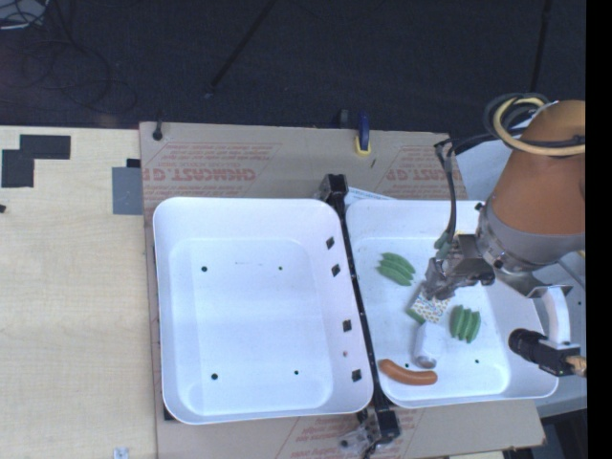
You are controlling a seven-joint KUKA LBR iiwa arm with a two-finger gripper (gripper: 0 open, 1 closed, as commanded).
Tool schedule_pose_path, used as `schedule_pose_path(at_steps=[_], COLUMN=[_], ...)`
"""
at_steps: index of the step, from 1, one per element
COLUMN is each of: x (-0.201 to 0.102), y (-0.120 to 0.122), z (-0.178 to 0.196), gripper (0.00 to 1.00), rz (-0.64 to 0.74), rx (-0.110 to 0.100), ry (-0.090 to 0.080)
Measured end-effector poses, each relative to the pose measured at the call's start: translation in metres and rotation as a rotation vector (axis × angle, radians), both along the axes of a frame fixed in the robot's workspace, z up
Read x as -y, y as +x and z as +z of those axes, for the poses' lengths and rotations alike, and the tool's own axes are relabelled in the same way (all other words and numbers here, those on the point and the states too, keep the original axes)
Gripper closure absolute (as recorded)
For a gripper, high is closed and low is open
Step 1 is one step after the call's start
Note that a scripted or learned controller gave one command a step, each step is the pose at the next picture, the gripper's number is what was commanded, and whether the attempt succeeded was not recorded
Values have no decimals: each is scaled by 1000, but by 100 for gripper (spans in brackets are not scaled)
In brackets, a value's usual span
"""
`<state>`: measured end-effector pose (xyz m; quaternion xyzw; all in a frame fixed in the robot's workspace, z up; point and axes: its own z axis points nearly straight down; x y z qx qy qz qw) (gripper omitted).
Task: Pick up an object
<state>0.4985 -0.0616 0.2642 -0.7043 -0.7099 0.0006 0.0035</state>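
We see the grey arm with its orange band reaching in over the right-hand shallow white bin (497,376), and its two-finger gripper (442,290) hangs low over the middle of that bin. Directly beneath it sits a small white patterned packet (430,309), tilted, its top edge right at the gripper; whether the gripper is parted or closed we cannot tell from here. Towards the bin's far edge lies a ridged green pod-shaped piece (395,268). A second ridged green piece (466,324) rests nearer the right wall. Just below the packet stands a small grey cylinder (423,346), and along the near edge stretches an orange-red sausage-shaped object (408,374). Beside it all, the left-hand shallow white bin (172,304).
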Motion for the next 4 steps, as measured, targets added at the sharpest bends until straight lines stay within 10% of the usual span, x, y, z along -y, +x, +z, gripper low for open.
schedule_pose_path(at_steps=[1, 2, 3, 4], x=[-6, 28, -38, -7], y=[-11, -25, -23, -23], z=[148, 16, 8, 15], gripper=[100, 100, 100, 100], rz=[-6, -12, -2, -10], rx=[21, -11, 0, 3], ry=[-4, -3, -1, -5])
